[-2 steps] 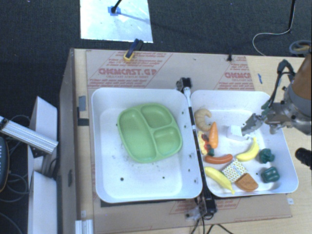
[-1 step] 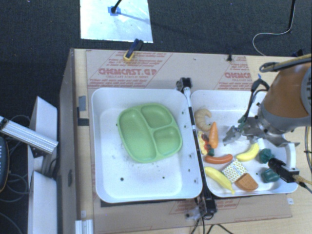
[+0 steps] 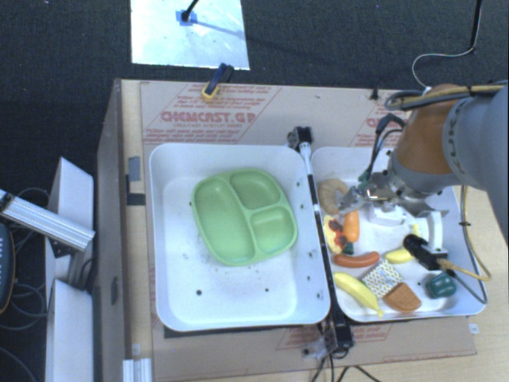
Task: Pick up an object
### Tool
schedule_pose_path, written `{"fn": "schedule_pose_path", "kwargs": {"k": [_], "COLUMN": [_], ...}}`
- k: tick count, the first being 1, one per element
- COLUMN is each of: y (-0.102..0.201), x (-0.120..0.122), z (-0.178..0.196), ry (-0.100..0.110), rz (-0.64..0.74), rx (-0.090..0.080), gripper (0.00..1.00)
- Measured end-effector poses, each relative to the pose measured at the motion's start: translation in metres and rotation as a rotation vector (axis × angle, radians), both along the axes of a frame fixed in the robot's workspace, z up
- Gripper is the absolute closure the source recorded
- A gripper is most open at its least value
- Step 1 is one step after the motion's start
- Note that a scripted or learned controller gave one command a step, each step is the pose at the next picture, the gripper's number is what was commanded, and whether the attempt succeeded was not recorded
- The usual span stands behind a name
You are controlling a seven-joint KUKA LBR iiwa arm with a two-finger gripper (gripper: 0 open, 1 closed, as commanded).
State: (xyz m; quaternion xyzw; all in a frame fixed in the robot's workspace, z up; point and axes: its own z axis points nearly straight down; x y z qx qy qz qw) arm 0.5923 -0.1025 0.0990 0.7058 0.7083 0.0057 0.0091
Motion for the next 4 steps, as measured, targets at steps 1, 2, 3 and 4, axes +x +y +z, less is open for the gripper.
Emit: {"fn": "schedule_pose_path", "kwargs": {"k": [1, 2, 3, 4], "y": [-0.002, -0.002, -0.002, -0.002], "x": [0.001, 0.001, 0.002, 0.002], "z": [0.012, 0.011, 0.022, 0.022], "ry": [-0.004, -0.004, -0.006, -0.006], "rz": [-0.001, 0.000, 0.001, 0.002], "rx": [-0.004, -0.003, -0.003, -0.003], "gripper": [1.00, 0.00, 1.00, 0.00]}}
